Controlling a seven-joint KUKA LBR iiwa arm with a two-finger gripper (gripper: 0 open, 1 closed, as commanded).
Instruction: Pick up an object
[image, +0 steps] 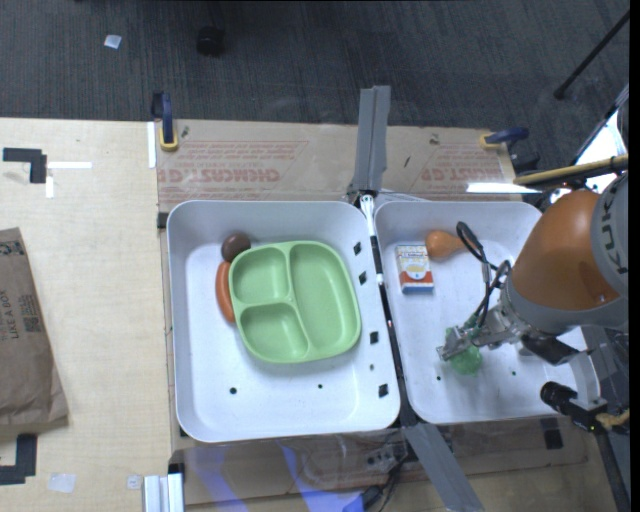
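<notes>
My gripper is low in the right bin, reaching in from the right, its tip right over a small green object. That object shows just below the fingertips, partly hidden by them. Further back in the same bin lie a small white and orange box and an orange object with a dark handle. In the left bin a green divided plate lies tilted, with an orange carrot-like piece and a brown round object at its left edge.
The arm's orange band and grey wrist hang over the right bin's right side. A grey divider bar runs between the bins at the back. A brown paper bag lies at the bench's left.
</notes>
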